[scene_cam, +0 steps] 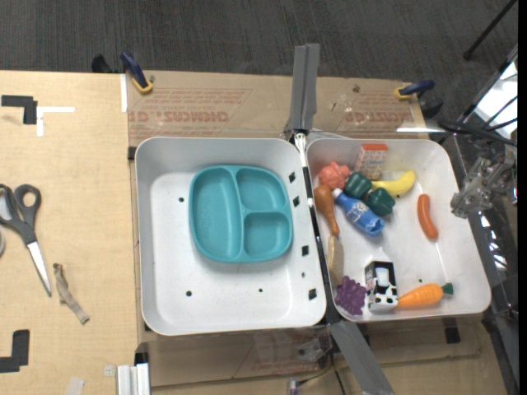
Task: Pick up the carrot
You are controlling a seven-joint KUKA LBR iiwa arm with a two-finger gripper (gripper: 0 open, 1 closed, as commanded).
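Hovering at the right edge of the right bin (461,245), the claw (473,192) sits just outside the rim, approx level with the sausage (426,216); it's a grey blur of metal there, so can't tell its state, and nothing is seen in its hold. Nearest item inward is the sausage, lying alone on bare floor; further in, a banana (394,184), a blue bottle (361,214) with a green cap end, a small carton (372,160) and a pink toy (333,176) are bunched at the back. The carrot (418,296) lies at the front of the same bin, orange body flat, green top pointing to the right wall, thick end touching a black-and-white cow-print block (380,287); purple grapes (351,296) just beyond that.

My read for a good pick: travel toward the front rim w/ height first, then drop over the carrot's mid-body; close across its short width, not lengthwise; stay clear of the block end, else the block gets nudged or pinched too. Front wall is near, so descend straight. Left bin (156,220) w/ teal divided plate (241,212) isn't involved; scissors (26,229) on the worktop (66,163) are well apart.
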